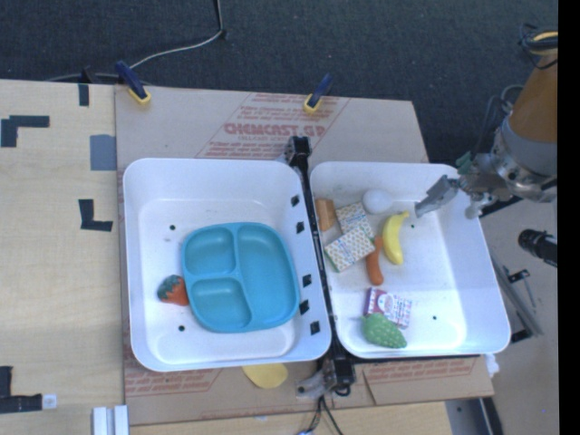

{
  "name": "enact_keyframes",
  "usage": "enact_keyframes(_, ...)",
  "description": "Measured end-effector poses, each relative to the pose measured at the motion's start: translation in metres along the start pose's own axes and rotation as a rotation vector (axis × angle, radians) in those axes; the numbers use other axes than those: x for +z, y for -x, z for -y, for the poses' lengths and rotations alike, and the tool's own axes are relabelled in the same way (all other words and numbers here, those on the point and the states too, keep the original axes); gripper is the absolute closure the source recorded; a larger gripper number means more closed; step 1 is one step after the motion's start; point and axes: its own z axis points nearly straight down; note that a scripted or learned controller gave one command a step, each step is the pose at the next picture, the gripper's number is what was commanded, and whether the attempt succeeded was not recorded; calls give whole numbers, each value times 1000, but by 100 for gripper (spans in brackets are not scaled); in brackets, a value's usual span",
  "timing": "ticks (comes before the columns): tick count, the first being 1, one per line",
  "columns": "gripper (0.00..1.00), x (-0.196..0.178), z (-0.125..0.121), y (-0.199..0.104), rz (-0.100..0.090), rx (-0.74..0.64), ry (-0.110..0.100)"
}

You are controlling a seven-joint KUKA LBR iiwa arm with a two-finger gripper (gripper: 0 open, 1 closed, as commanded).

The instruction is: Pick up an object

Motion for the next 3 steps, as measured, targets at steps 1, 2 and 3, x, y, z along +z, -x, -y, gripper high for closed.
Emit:
enact_keyframes(1, 0, 125, -9, -46, -1, -1, -2)
enact_keyframes(2, 0, 156, 14, -68, 4, 2, 17)
enact_keyframes(3, 100, 143, 13, -66, 8, 3, 22)
